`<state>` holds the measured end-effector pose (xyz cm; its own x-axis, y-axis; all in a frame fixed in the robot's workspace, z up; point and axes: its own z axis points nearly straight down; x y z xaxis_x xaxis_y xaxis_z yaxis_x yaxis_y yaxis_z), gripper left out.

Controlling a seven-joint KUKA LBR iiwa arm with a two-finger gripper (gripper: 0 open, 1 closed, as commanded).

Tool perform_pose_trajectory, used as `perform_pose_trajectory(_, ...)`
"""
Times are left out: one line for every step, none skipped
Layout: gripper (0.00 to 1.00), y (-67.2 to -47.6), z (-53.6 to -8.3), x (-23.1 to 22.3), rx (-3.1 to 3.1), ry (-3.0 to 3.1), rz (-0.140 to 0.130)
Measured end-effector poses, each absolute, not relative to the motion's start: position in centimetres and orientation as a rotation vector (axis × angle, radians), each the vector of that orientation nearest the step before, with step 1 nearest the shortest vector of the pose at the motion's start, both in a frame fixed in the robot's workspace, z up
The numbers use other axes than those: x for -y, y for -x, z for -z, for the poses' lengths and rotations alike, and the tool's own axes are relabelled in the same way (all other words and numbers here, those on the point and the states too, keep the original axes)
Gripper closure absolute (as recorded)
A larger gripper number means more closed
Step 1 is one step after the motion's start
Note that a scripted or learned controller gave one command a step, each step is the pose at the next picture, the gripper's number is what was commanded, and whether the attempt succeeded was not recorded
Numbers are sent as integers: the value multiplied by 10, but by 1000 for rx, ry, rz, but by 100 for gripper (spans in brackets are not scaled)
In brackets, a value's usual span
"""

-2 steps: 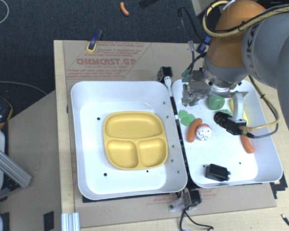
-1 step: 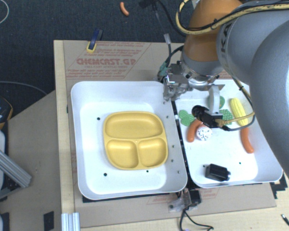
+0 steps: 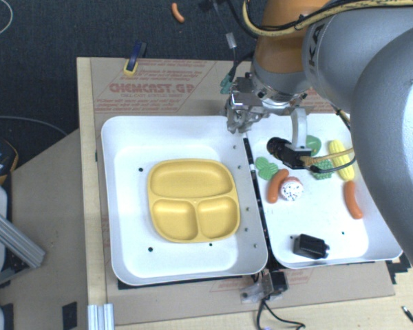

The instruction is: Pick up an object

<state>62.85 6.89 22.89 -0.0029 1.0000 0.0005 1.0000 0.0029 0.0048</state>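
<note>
Beneath the bins, a bench of pale brown board printed with red lettering (image 3: 155,88) was seen, set on dark carpet, with a small orange scrap (image 3: 177,12) and a blue-and-yellow tool (image 3: 133,59) lying near its far edge. On the left, a shallow glossy white plastic bin (image 3: 117,205) held a smooth yellow three-compartment plate (image 3: 193,199). On the right, a second white bin (image 3: 372,243) carried an orange sausage-shaped toy (image 3: 277,185) touching a white speckled ball (image 3: 291,190), a green leaf-shaped piece (image 3: 264,165), a yellow corn cob toy (image 3: 341,159), another orange sausage (image 3: 353,200) and a matte black rectangular block (image 3: 310,246). Over the far rims of the bins, the metal two-finger gripper (image 3: 242,121) was poised; whether it was clenched could not be told, and nothing was seen between its tips.
</note>
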Motion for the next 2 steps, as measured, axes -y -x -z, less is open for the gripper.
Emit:
perform_pose_trajectory(100, -621, -215, -75, -2224, -2223, 5)
perform_pose_trajectory(100, -620, -236, -73, -2220, -2219, -4)
